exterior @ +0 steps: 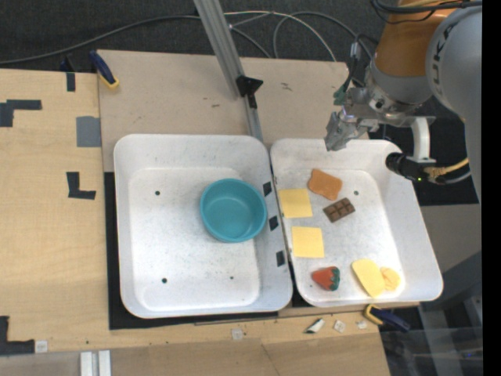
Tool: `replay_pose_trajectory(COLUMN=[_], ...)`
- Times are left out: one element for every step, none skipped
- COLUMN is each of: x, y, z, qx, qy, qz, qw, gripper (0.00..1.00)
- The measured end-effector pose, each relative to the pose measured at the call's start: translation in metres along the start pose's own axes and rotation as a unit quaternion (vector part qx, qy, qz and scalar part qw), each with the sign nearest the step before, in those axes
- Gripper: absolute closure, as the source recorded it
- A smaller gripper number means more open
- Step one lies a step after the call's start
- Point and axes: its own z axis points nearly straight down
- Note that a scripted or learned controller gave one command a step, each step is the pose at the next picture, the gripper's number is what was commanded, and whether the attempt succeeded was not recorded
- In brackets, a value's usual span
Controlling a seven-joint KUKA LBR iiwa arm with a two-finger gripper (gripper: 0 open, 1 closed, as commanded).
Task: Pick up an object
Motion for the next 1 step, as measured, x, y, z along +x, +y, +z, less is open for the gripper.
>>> replay_pose_trajectory(x=[0.0421], y=[-0.0265], z=[0.0161], qx=[0.001], qy=[0.0], qz=[0.0], qw=[1.0], gripper=[1.0])
